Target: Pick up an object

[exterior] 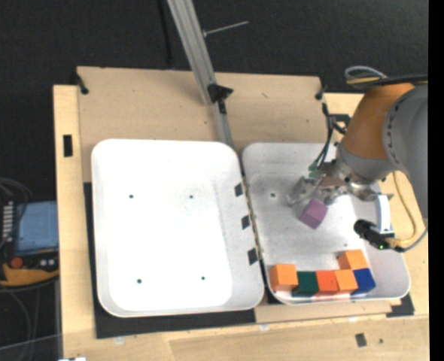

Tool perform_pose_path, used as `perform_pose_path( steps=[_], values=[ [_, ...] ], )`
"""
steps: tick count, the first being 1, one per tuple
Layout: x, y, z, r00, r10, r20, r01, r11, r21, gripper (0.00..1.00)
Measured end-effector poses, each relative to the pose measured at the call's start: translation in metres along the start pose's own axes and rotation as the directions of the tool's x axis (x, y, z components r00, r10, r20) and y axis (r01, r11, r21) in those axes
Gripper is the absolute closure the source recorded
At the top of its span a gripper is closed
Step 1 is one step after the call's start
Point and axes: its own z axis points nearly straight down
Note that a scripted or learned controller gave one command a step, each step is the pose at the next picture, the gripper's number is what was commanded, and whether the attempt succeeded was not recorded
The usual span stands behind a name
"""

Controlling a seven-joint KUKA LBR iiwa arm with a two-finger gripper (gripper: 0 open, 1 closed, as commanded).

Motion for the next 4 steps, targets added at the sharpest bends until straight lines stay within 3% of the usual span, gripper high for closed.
perform_pose_path(
  steps=[1, 4],
  values=[
    [0.000, 0.002, -0.013, 1.000, 0.005, -0.001, -0.005, 1.000, -0.006, 1.00],
    [-0.007, 0.004, -0.133, 1.000, -0.006, -0.003, 0.005, 1.000, -0.005, 1.00]
  ],
)
